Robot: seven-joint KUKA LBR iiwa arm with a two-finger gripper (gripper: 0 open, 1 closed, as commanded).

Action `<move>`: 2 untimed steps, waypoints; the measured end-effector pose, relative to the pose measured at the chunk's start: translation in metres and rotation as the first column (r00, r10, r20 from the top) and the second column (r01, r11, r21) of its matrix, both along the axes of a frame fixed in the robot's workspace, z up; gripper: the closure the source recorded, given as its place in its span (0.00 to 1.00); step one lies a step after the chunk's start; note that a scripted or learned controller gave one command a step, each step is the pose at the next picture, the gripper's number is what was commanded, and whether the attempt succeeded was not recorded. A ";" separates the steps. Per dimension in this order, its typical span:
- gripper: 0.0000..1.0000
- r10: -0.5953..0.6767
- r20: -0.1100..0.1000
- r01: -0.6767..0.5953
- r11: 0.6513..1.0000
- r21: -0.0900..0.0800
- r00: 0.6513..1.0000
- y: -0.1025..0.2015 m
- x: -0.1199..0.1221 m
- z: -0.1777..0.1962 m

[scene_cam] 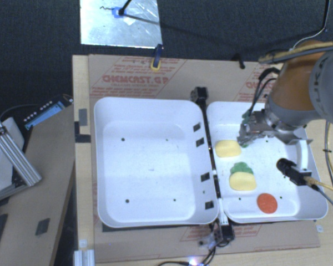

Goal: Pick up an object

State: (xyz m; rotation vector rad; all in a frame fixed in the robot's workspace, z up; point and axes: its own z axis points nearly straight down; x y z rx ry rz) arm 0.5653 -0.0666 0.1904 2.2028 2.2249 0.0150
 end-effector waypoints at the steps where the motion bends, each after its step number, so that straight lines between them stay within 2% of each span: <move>1: 1.00 -0.004 -0.006 0.004 1.000 0.000 1.000 0.009 0.020 0.052; 2: 1.00 -0.001 0.003 0.001 1.000 0.003 1.000 0.043 -0.014 0.194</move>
